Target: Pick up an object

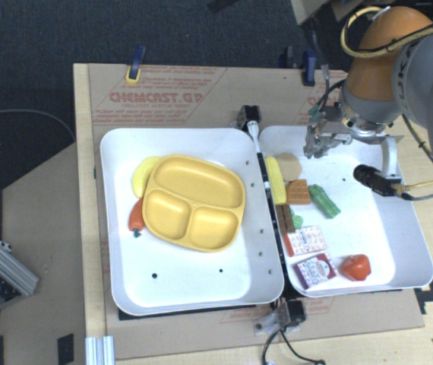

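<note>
My gripper [317, 147] hangs over the far end of the right bin [399, 234], with nothing visibly in it. Just below and to its left lie a pale tan piece [289, 163] and a yellow corn cob [276, 179] along the bin's left wall. A brown block [298, 192] and a green pickle-like piece [324, 201] rest a little nearer. Closer to the front are two red-and-white packets [307, 242] [314, 269] and a red toy vegetable [355, 267].
The left bin [118, 257] holds a yellow divided plate [194, 202], upside up, with a yellow item [143, 175] and a red pepper [136, 217] tucked at its left. A black camera on the arm's side [374, 179] overhangs the right bin.
</note>
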Robot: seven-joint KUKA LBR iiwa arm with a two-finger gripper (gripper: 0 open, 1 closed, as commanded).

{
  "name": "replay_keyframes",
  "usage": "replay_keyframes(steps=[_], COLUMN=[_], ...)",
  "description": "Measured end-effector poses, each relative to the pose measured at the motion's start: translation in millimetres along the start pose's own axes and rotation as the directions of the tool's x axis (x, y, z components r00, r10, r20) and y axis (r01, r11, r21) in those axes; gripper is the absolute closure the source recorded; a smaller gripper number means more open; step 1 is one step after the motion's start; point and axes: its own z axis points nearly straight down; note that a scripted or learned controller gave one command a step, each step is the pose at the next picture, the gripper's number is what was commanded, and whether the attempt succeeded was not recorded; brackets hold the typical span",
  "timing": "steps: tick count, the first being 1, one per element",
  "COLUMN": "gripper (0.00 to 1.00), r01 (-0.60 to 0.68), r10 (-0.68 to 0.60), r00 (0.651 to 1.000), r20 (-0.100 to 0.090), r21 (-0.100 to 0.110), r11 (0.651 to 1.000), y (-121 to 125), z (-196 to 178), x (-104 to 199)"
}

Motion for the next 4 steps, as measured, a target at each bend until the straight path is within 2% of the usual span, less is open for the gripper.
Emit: replay_keyframes(steps=[2,3,4], gripper=[1.00,1.00,1.00], r01=[0.000,0.004,0.005], r10=[0.000,-0.004,-0.005], r00=[1.000,1.000,1.000], r20=[0.000,-0.003,-0.002], r21=[0.000,0.007,0.004], r11=[1.000,1.000,1.000], y=[1,-10,-4], z=[-82,-88,-90], x=[-4,48,109])
